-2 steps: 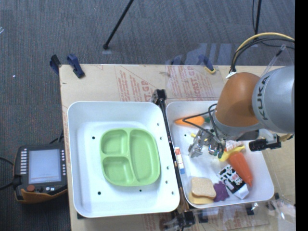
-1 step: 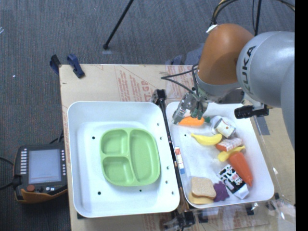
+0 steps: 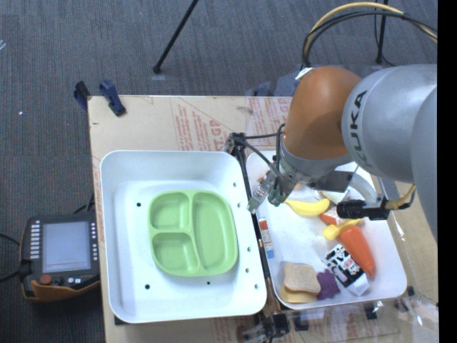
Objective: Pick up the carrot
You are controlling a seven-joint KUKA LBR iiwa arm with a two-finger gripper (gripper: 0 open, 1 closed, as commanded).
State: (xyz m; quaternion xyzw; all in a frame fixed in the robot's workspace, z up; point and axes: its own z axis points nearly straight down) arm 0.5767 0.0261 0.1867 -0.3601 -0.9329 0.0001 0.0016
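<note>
Reaching over the right bin [image 3: 400, 277], gripper [image 3: 263, 195] state indeterminate; carrot [image 3: 357, 247] lies to its right, long axis running diagonally.

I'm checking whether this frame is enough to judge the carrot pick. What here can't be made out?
- Gripper: in the camera view, the grey arm's orange band covers it.
- Orange carrot: its upper end lies under a black arm part.
- Right white bin: its far side is under the arm.
- Purple toy: too small to identify.
</note>
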